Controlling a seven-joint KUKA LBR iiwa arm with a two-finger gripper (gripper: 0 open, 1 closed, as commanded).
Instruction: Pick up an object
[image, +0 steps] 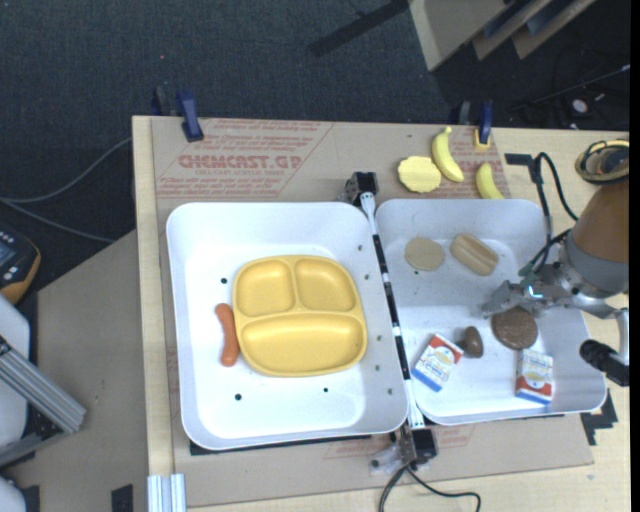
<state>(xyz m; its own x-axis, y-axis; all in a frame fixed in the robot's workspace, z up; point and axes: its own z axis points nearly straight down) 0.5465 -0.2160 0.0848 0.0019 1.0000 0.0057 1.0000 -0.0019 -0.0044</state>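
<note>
1. hovering over the right bin (395, 262), my gripper (527, 296) sits just above the brown round patty (516, 327); i cannot tell from this slant whether it is apart or together, and nothing shows clamped in it.
2. taking the patty as my landmark: it lies in the right half of the right bin, directly below my gripper in the view and so close that i cannot tell if we touch.
3. just left of the patty is a small dark brown lump (471, 342), and further left of that a small carton (437, 361) with red and blue print, lying tilted.
4. below and right of the patty lies a second small carton (536, 376), near the bin's near rim.
5. above and left of the patty rest a tan round cookie (424, 254) and a bun-like piece (474, 254), side by side, well apart from the patty.
6. the patty is round and flat, so it has no long axis i can name.
7. open white floor lies between the patty and the cookie, and between the two cartons.
8. far left of the patty, the left bin (200, 300) holds a yellow divided plate (298, 315) with an orange sausage (228, 333) just beside its left edge, long axis running near to far.
9. beyond the right bin's far rim, on the bench (240, 165), lie two bananas (447, 156) and a yellow piece (419, 174).
</note>
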